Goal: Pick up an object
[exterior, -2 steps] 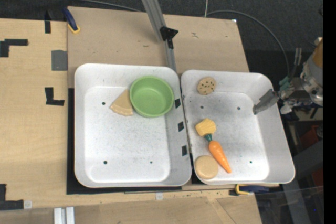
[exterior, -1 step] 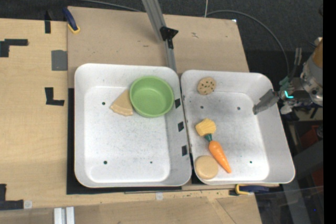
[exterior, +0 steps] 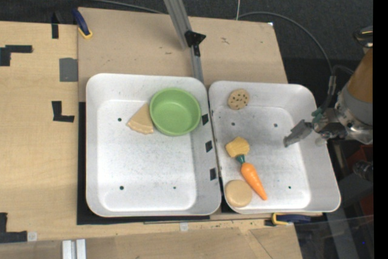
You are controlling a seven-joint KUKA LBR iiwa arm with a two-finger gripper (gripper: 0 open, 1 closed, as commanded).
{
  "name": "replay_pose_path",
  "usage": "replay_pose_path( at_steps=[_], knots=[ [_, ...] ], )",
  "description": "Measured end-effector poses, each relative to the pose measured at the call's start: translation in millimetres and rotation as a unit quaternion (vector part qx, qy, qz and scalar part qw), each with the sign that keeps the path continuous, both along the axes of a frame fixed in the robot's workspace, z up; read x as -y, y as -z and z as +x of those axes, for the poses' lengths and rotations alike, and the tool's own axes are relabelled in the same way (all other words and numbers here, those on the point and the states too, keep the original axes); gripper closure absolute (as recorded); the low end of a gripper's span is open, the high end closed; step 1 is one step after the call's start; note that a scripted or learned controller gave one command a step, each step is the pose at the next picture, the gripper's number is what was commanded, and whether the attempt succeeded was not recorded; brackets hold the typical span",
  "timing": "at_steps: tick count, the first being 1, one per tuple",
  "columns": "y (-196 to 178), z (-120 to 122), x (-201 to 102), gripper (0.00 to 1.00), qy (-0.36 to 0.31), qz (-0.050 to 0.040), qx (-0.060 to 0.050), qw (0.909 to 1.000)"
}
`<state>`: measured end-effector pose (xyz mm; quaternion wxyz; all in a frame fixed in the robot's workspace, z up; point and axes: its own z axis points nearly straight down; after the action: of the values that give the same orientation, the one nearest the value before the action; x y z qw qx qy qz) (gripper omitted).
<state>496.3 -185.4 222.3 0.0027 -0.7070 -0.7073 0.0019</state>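
Orange carrot (exterior: 253,181) with green stem lies in right bin (exterior: 303,96).

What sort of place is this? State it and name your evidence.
Probably a robot grasping test bench: two white bins holding toy food such as a carrot and a cookie, with taped marks on the wooden benchtop.

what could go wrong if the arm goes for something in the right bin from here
1. The carrot, the yellow piece at its green end and the tan round piece sit bunched together, so a grasp there may nudge or catch a neighbour.
2. The gripper sits near the right bin's right wall, apart from every object; a short reach may close on nothing.
3. The cookie lies flat, and may slip.
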Motion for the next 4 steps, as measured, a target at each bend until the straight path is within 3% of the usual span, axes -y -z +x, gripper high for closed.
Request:
replay_pose_path(
  at_steps=[2, 3, 4],
  knots=[
    [119, -2, -17, 0.00, 0.000, 0.0006, -0.001, 1.0000],
    [106, -1, -17, 1.00, -0.001, 0.0007, 0.001, 1.0000],
    [46, 4, -11, 1.00, 0.000, -0.0015, 0.005, 1.0000]
  ],
)
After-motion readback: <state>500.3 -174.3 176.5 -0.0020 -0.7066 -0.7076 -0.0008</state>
